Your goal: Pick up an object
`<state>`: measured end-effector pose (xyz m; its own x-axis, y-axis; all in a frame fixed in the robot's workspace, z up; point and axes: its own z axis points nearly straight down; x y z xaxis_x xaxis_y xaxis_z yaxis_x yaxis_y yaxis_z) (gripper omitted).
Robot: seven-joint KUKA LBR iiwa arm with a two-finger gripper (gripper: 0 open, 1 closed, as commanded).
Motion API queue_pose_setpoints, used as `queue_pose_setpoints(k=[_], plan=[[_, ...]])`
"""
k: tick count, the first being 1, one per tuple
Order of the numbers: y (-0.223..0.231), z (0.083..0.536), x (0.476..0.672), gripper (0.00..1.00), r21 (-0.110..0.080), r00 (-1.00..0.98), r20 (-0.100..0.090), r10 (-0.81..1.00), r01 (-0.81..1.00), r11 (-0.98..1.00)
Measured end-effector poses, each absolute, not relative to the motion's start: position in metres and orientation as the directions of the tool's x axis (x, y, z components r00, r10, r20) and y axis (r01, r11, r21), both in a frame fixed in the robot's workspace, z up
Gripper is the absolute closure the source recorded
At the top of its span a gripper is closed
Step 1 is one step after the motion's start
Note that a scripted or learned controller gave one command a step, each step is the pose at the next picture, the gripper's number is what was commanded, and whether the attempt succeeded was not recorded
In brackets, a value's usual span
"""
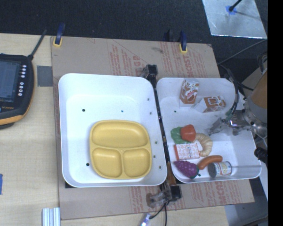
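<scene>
The right white bin [242, 147] holds the loose objects. Two small cartons [190, 91] [214, 103] lie at its far end. A red and green vegetable [184, 133], a croissant [205, 142] and a red-and-white packet [187, 151] sit in the middle. A purple eggplant [186, 168], a sausage [209, 161] and a small can [220, 169] lie at the near end. My gripper [216, 126] reaches in from the right, low over the bin floor. It sits just right of the vegetable and above the croissant, below the right carton. Nothing shows in its grasp.
The left white bin [75, 93] holds a yellow divided plate [121, 149]. A clamp [151, 71] stands between the bins at the far end. Both bins rest on a cardboard sheet [113, 55], and a handheld control pad [7, 88] lies at the far left.
</scene>
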<state>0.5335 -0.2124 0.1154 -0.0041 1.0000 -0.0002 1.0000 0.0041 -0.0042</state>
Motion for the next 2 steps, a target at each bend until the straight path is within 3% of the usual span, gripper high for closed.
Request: queue_pose_setpoints(k=[1, 2], plan=[[-0.212, 0.092, 0.611, 0.0, -0.003, -0.005, 0.0, 1.0, 1.0, 0.005], [-0.21, 0.098, 0.656, 0.0, -0.019, -0.004, 0.011, 1.0, 1.0, 0.005]])
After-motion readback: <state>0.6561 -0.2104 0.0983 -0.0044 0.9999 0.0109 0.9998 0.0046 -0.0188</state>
